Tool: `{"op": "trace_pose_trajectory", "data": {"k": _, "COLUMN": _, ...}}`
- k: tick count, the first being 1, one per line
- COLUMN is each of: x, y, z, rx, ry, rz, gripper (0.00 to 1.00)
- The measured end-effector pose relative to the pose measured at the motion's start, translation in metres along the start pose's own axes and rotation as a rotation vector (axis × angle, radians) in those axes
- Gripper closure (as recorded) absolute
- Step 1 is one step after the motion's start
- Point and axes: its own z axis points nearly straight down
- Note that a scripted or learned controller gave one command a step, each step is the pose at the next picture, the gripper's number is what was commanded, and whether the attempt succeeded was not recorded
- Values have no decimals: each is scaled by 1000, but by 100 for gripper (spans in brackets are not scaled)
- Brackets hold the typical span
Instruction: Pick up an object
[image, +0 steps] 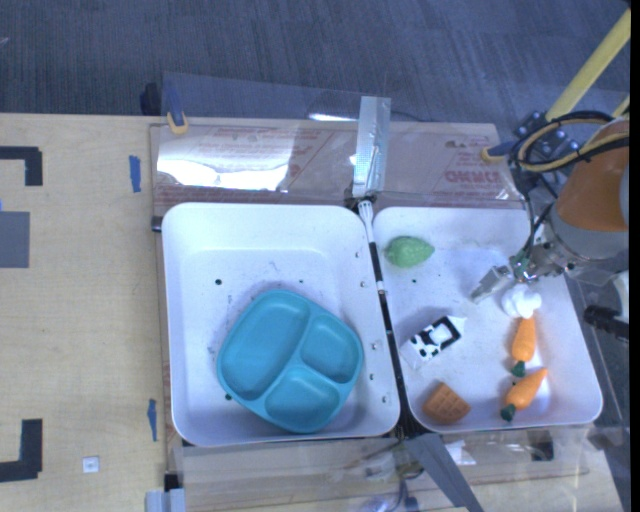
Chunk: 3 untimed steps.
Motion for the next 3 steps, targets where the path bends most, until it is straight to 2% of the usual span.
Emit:
{"op": "trace_pose_trajectory", "data": {"k": 1, "x": 8, "y": -56, "z": -1, "rx": -7, "ry": 3, "rz": -144, "gripper": 0}}
{"op": "trace_pose_trajectory", "data": {"k": 2, "x": 5, "y": -55, "z": -13, "rx": -13, "ry": -8, "rz": -143, "gripper": 100}}
{"op": "trace_pose_trajectory", "data": {"k": 3, "x": 39, "y": -115, "z": -1, "rx": -8, "ry": -5, "rz": 44, "gripper": 100}}
